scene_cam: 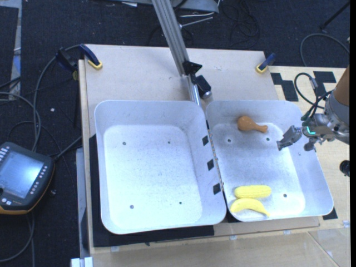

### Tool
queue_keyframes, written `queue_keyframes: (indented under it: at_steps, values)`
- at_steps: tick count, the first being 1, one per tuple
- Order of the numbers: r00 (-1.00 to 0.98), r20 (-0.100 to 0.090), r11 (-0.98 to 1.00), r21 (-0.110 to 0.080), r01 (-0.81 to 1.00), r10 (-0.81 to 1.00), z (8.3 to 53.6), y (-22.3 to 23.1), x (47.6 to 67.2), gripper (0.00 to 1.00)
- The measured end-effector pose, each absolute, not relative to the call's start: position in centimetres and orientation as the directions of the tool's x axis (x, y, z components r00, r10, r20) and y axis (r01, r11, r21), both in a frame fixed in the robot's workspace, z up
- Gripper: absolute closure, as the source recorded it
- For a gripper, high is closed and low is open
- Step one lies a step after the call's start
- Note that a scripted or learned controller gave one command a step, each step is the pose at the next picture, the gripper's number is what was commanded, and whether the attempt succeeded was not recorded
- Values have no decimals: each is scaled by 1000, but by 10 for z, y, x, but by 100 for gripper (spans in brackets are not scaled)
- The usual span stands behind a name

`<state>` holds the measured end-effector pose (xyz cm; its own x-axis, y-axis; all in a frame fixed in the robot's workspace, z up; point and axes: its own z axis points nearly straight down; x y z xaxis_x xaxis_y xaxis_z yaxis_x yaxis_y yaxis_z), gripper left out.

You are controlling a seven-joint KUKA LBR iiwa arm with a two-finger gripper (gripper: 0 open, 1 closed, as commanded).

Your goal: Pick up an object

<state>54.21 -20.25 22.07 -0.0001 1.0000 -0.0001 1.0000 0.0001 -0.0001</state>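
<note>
Starting at the far left, a grey handheld control pendant with a lit screen (21,177) lies on the dark floor, its cables trailing off; whatever is on its display is too small to read. Next comes the shallow white plastic left bin (105,118), then its twin, the right bin (317,177), which holds all the pickable things. A brown toy drumstick (251,125) lies near its back wall. Near the front wall a yellow corn cob (253,191) sits just behind a yellow banana (248,206), the two nearly touching. At the right rim the arm's grey two-finger gripper (290,136) hangs above the bin, apart from every object, nothing between its fingers; whether those fingers are spread or closed I cannot tell.

I'd judge this the approach step: nothing is grasped yet. The drumstick looks nearest, so the next move would call for reaching left over it, descending and closing. I can read no brand or label anywhere.
</note>
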Motion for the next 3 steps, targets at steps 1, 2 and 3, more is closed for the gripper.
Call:
queue_keyframes:
  at_steps: [1,2,3]
  values:
    - [0,0,0,0,1000,1000,221,-203,542,0]
    - [0,1,0,-4,1000,1000,176,-202,548,0]
    - [-1,1,1,-4,1000,1000,124,-192,546,0]
